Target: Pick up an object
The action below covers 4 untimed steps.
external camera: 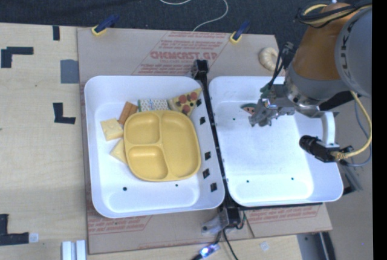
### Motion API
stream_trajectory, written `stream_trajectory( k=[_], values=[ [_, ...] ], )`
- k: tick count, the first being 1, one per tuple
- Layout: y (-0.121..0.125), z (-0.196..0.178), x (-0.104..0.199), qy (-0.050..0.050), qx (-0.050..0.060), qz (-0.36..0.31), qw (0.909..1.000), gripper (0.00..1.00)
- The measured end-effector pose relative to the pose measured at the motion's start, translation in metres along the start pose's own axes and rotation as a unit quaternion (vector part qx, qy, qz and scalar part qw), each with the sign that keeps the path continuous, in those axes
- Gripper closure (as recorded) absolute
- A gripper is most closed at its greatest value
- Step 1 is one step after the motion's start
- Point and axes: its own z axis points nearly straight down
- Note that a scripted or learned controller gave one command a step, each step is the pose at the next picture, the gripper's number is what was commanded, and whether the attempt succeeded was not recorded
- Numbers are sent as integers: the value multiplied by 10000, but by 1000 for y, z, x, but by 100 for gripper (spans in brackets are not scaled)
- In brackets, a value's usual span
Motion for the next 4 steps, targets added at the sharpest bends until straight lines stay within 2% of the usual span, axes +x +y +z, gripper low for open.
stream_trajectory(
  k=[1,2,3,4],
  values=[
    [24,-1,60,4,-5,-8,10000,100],
    [53,-19,108,1,-17,-1,10000,100],
    [37,-6,103,-14,9,30,10000,100],
    [57,-10,111,-8,-7,24,10000,100]
  ],
)
